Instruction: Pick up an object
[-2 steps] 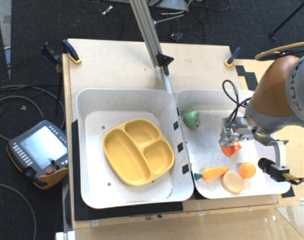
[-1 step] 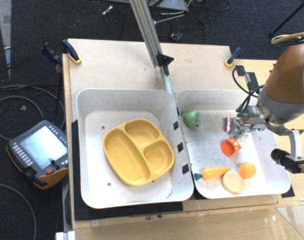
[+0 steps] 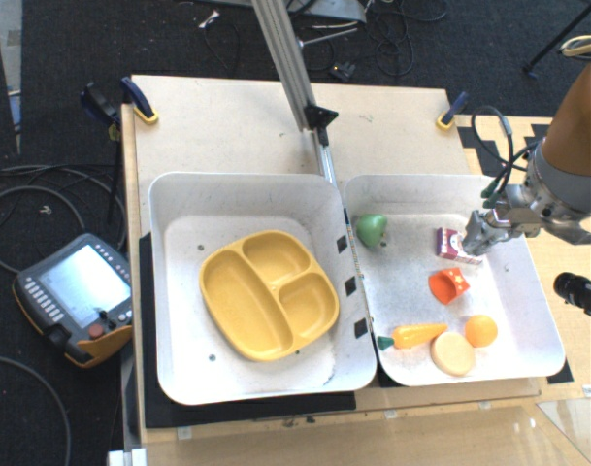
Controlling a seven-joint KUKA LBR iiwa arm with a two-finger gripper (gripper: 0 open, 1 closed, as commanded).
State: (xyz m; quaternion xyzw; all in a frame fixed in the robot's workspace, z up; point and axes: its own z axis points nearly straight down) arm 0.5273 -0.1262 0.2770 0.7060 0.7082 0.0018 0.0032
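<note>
The arm is reaching in from 3 o'clock, and its claw (image 3: 476, 233) is hovering over the right bin (image 3: 528, 304), just above the pink-and-white box (image 3: 454, 245) at the bin's 1 o'clock area. How far the claw is parted cannot be told from this angle, and nothing is showing between its tips, so no hold is being claimed. Judging by this position, the box is the likely pick target, since the claw is sitting nearly over it. The right bin is carrying six loose items, one of each: the box, a green pear (image 3: 373, 229) at 10 o'clock, an orange cup (image 3: 448, 284) near centre, a carrot (image 3: 416, 335) at 7 o'clock, a cream round piece (image 3: 453, 353) at 6 o'clock, and an orange ball (image 3: 480, 331) touching or just beside it. The left bin (image 3: 174, 260) is holding one yellow tray (image 3: 268, 294) with three compartments. Two bins are sitting side by side on the tabletop (image 3: 227, 124), keeping the items within the arm's reach.
</note>
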